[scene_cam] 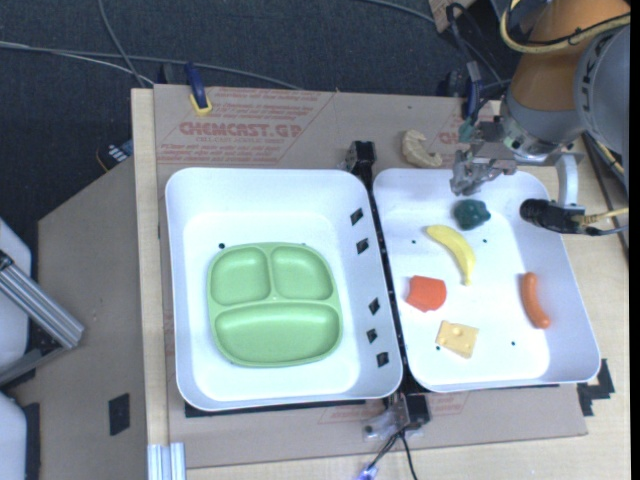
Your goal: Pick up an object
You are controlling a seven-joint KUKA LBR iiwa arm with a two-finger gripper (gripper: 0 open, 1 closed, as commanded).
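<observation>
The right bin (560,368) holds a dark green lump (471,213), a yellow banana (454,249), a red-orange piece (427,292), a yellow cheese wedge (457,339) and an orange-red sausage (535,300). My gripper (470,180) hangs over the bin's far side, just above the green lump. The fingers point down and nothing shows between them.
The left bin (190,268) holds a green divided plate (274,303). A tan object (422,149) lies on the bench beyond the right bin. Black clips (372,268) run along the seam between the bins. Cables cross the dark floor behind.
</observation>
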